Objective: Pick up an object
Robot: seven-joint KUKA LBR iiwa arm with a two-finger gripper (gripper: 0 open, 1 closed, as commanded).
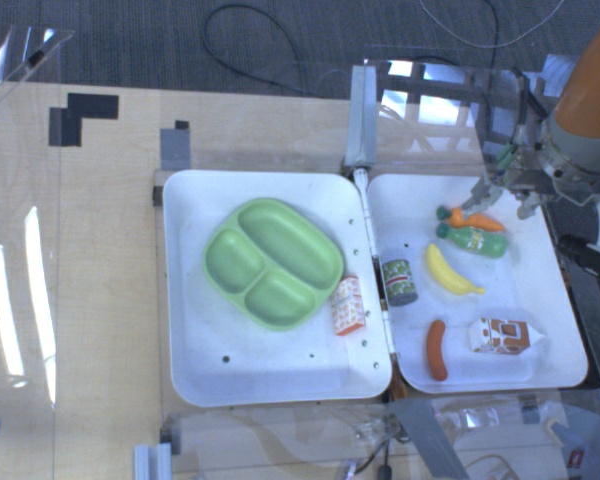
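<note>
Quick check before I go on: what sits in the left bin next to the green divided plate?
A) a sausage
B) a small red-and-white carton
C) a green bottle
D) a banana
B: the small red-and-white carton lies at the lower right edge of the green divided plate in the left bin; the banana, sausage and green bottle are all in the right bin.

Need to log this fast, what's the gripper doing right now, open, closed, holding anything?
Gripper: above the carrot at the far end of the right bin; open or closed cannot be told, and nothing visibly held.
</note>
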